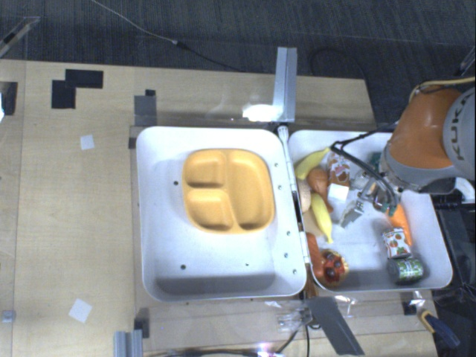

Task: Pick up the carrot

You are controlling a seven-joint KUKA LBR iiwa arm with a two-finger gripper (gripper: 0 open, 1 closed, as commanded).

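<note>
I see the carrot (401, 219) lying in the right bin (439, 270), just beside the gripper (364, 201) and above a small can (406, 269). The fingers look spread and grasp nothing. I judge this the approach step: next I need the gripper shifted over the carrot, lowered, then closed.
</note>
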